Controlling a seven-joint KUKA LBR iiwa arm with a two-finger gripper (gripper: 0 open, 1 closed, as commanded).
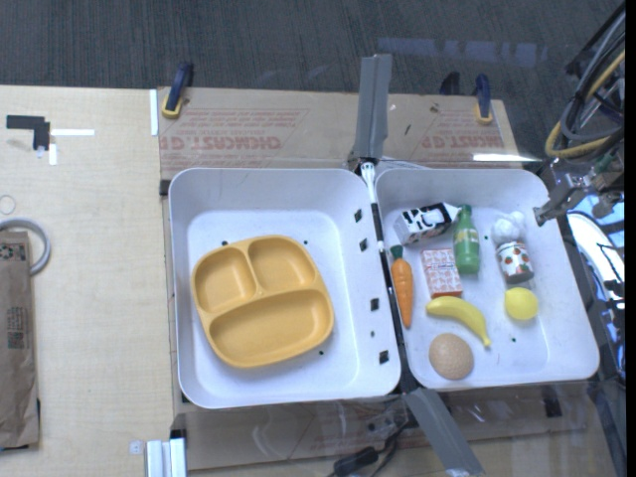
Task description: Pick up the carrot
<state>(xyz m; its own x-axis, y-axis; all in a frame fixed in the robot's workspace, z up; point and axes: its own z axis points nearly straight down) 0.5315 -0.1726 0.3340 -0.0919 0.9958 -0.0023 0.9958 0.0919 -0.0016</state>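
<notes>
Left bin: held yellow divided plate, centred. Right bin: carrot lay against the wall at 9 o'clock, green top toward 12. Banana at centre, red carton just at 12 of it, green bottle upright further toward 12. Egg at 6, lemon at 3. Gripper at 2 o'clock, above bin rim; finger state: cannot tell. Well apart from carrot.

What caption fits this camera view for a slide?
Carrot lies at the right bin's left edge beside a banana; yellow divided plate sits in the left bin.
</notes>
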